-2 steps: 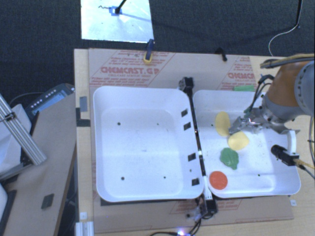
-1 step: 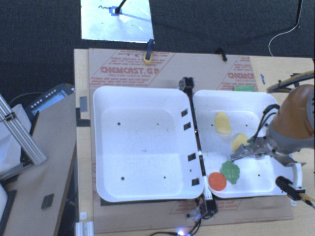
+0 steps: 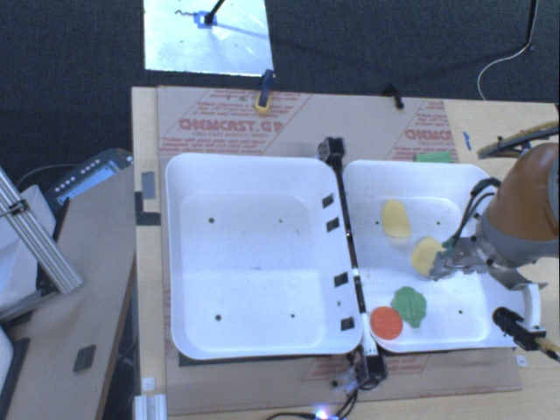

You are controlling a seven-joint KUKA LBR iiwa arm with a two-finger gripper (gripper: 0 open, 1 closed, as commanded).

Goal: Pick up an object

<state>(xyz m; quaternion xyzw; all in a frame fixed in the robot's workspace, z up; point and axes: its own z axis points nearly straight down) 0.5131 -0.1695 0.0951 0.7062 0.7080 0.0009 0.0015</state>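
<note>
Gripper (image 3: 440, 265) sat low in the right bin (image 3: 455, 182), touching the near edge of a yellow lump (image 3: 426, 255), and whether it was clenched or released could not be told. To grasp well, it likely needed to centre over that lump, clear of the green piece (image 3: 409, 305) and orange disc (image 3: 386, 322) just beyond. Its tip was small, blurred and half masked by the wrist.

Arm (image 3: 529, 204) cut off — right edge.

Left bin (image 3: 254, 261) open — right bin (image 3: 455, 326) cluttered, seemingly.
</note>
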